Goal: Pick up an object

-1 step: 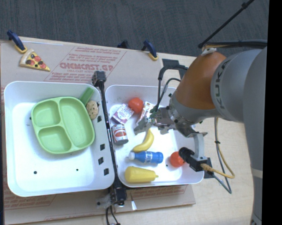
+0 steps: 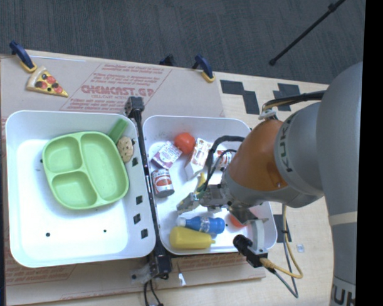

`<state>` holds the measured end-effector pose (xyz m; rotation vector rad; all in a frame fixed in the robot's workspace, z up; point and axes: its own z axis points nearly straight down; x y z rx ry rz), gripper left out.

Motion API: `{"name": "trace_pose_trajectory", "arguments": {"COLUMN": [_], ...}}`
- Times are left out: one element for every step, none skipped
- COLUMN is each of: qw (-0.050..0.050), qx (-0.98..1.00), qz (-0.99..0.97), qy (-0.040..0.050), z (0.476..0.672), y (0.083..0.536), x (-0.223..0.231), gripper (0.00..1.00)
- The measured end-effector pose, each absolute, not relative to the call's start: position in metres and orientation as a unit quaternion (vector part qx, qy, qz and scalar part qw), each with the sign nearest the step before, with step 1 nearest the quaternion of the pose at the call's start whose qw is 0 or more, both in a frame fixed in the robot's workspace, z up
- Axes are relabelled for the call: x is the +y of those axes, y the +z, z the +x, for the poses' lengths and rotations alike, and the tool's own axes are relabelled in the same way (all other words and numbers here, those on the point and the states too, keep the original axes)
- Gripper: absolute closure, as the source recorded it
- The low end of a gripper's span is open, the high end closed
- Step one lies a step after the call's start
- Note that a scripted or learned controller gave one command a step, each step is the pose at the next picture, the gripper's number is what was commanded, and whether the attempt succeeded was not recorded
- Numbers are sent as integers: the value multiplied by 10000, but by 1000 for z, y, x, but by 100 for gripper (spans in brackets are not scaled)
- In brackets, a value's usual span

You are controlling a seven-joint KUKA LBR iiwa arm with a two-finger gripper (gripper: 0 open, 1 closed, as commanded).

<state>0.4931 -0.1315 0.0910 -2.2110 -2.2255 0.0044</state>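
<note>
Whether the jaws are spread or pressed together I cannot tell: the gripper (image 2: 201, 198) is low in the right white bin (image 2: 156, 128), lower centre of the frame, just above a small blue-capped plastic bottle (image 2: 204, 225) and a yellow plastic bottle (image 2: 190, 239). Both look light, stiff and smooth, likely slippery, so a grasp across the narrow body seems best.

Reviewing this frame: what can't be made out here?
- Gripper, camera view: the wrist covers it, so any hold is unclear.
- Items in the right bin under the arm: hidden by the orange band.
- Packet print: too small to read.
</note>
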Motion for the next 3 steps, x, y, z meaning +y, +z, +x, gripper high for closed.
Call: {"name": "trace_pose_trajectory", "arguments": {"qw": [23,-4,1], "qx": [-7114,-7086,-7088], "qz": [-7028,-7056,-7054], "qy": [17,1,2], "z": [494,477,477], "y": [101,202,201], "x": [-131,-159,-158], "gripper": [100,100,0]}}
